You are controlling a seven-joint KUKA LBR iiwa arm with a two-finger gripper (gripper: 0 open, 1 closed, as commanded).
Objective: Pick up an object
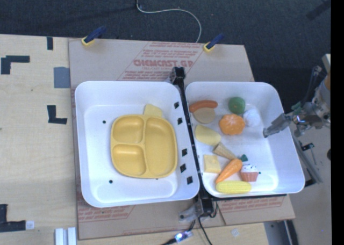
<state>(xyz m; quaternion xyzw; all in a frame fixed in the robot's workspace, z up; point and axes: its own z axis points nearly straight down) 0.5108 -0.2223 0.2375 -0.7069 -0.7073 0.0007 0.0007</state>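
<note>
The right bin (pixel 285 147) holds several toy foods: an orange (pixel 232 124), a green ball (pixel 236 104), a red sausage (pixel 203 105), a carrot (pixel 229 170), a corn cob (pixel 233 187) and a small cupcake (pixel 249 173). My gripper (pixel 273 127) reaches in over the bin's right rim, low over bare white floor. It points left toward the orange, about a hand's width short of it. Nothing shows in its grasp.
The left bin (pixel 91 131) carries a yellow divided plate (pixel 144 146) with a pale yellow piece (pixel 153 111) at its far edge. Pale cheese-like wedges (pixel 207 135) lie along the right bin's left side. A cable (pixel 166 10) runs behind the bins.
</note>
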